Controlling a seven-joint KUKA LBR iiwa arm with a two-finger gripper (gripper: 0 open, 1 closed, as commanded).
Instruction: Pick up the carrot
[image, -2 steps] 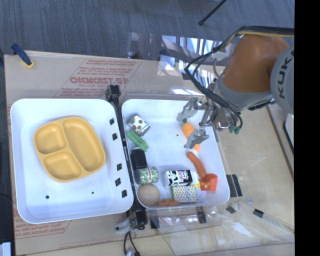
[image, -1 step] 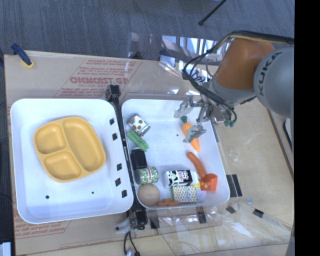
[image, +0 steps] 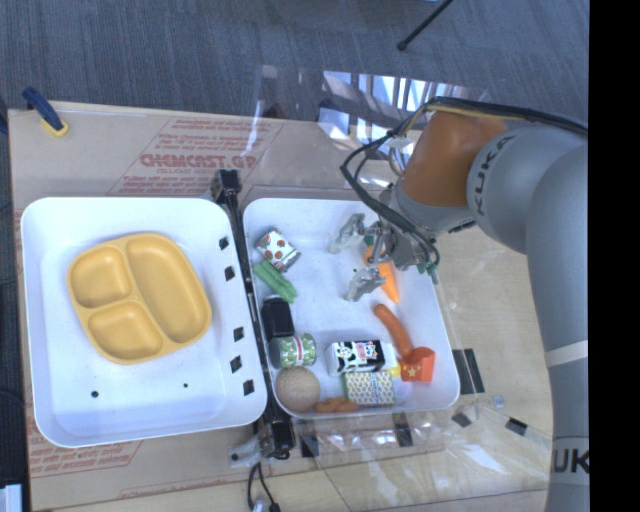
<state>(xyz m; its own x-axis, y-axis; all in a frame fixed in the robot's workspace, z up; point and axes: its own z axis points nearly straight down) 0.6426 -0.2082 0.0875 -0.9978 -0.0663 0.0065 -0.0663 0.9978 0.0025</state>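
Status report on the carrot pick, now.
Gripper in right bin, fingers astride carrot, not closed on it. Carrot on bin floor. Hot dog close by.

A robotics lab: KUKA arm (image: 520, 190) over white bins (image: 40, 330).

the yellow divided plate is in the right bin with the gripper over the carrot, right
Not quite. The camera view shows the yellow divided plate in the left bin, on its own. The gripper is over the carrot in the right bin, as you said.
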